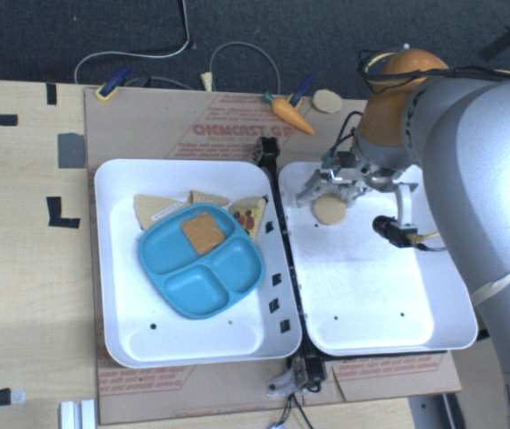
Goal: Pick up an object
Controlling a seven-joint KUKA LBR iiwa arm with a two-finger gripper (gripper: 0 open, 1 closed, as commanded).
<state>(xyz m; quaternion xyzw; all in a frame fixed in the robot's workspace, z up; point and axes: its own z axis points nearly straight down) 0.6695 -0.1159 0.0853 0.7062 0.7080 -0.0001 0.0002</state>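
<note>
Cookie (330,211), a pale round one, lies near the back of the right bin (371,329), and the gripper (337,189) hangs right over it, almost touching by the look of things. We're at the approach, I'd say, the descent onto the target, with no grasp made yet. Whether the pincer is apart or together I cannot tell from this slant; the metal parts blur into one another above the cookie. Next it needs to come straight down so the cookie sits between the tips, close, then lift clear of the bin floor. A flat, thin disc like that could slip out or get pushed along the white surface. Over in the left bin (121,329) sits a blue tray (188,280) with a cracker (204,232) on it, and a carrot (291,115) rests behind the bins.
</note>
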